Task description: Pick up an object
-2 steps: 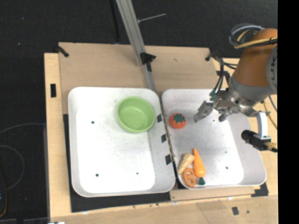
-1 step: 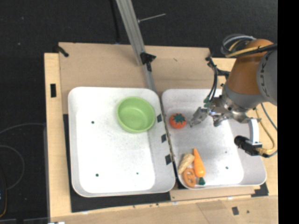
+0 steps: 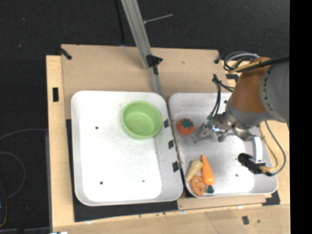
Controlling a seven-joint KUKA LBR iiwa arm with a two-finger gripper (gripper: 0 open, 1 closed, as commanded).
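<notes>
Two bins share the bench; the right bin [image 3: 243, 179] holds a tomato toy [image 3: 185, 126]. Just right of it hovers the end effector [image 3: 204, 133], its spread unreadable. I'd centre over the tomato, descend straight, then close squarely across its middle.

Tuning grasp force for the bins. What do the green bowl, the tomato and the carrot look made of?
Green bowl: likely moulded plastic, matte, one even light green with a smooth rim.
Tomato: probably toy plastic or rubber; uniform orange-red body, small green top, too small to tell the finish.
Carrot: likely plastic toy food too; flat, saturated orange, green tip. Hardness can't be judged here.
</notes>
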